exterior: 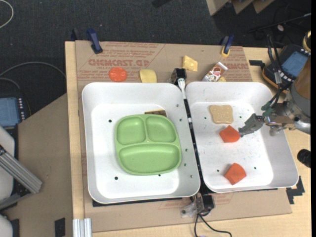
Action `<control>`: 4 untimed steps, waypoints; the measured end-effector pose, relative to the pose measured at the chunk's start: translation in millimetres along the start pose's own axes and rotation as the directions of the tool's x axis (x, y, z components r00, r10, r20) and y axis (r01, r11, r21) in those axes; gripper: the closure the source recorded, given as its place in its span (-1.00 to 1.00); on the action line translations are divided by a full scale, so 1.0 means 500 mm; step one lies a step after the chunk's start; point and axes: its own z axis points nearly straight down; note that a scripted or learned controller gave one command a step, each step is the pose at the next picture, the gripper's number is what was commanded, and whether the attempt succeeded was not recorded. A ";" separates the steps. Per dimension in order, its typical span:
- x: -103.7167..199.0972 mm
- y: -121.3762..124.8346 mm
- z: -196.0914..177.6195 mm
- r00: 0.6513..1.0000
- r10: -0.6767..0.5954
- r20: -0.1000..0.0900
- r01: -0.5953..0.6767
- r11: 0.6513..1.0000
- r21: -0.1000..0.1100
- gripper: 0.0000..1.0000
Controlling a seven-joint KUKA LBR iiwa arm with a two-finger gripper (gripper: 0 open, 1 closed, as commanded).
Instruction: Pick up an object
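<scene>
A bench (59, 147) of flat brown board is seen, with two shallow white bins set side by side on it. The bins look smooth and hard, with rounded corners.

Nearest in the right bin (281, 174) an orange block (235, 173) is found, chunky and a little shiny. Farther back, a second orange block (229, 134) is seen near the middle of that bin. Beyond it a tan slice (220, 114) shaped like toast is laid flat, with a dull, grainy top.

In the left bin (96, 147) a green plate (147, 144) is held. It is smooth plastic with rounded edges, and it is split into three parts. A thin brown piece (155, 113) is tucked just behind the plate.

The arm (302, 100) is reached in from the right, over the right bin. The gripper (245, 129) is dark and is stretched out low toward the left, with its tip just beside the second orange block. Whether the tool is apart or together cannot be told.

On the board behind the bins, a round orange thing (117, 74), a soft yellow lump (147, 76), a yellow wedge (189, 63) and a small printed box (214, 73) are laid. Two blue clamps (94, 41) are fixed at the far edge.
</scene>
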 end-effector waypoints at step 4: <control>-0.025 0.135 0.341 1.000 0.002 0.001 -0.002 1.000 -0.003 -1.00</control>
